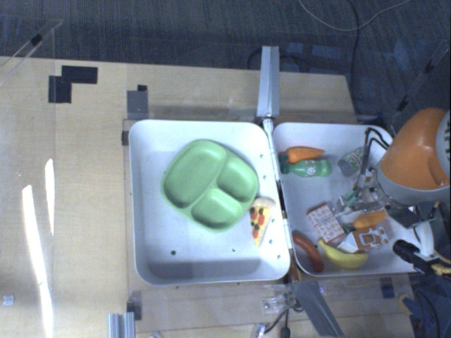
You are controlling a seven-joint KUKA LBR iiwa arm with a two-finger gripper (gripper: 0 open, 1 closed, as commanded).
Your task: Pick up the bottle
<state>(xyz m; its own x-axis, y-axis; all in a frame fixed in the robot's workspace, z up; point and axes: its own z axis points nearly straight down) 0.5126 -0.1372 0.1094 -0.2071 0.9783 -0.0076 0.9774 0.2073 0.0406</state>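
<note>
Nearest the camera, along the front wall of the right bin [352,272], lie a yellow banana [343,253] and, touching its left end, a red sausage-shaped toy [308,250], both smooth moulded plastic. Just behind them sit flat printed cards [325,220] and a small orange piece [370,220]. The arm [416,159], with its glossy orange band, hangs over the bin's right half, and the gripper [361,197] points down among this clutter (whether the jaws are open or shut I cannot tell, nor whether they hold anything).

Farther back the bottle [307,167] lies on its side near the bin's left wall, green with a printed label, an orange carrot [303,153] touching it from behind. It is well apart from the gripper. A good grasp would probably come from above, jaws across the bottle's round body at its middle, clear of the carrot, since the slick curved plastic may roll.

Across the divider, the left bin [151,259] holds a matte green sectioned plate [210,183] and a pizza-slice toy [260,217].
</note>
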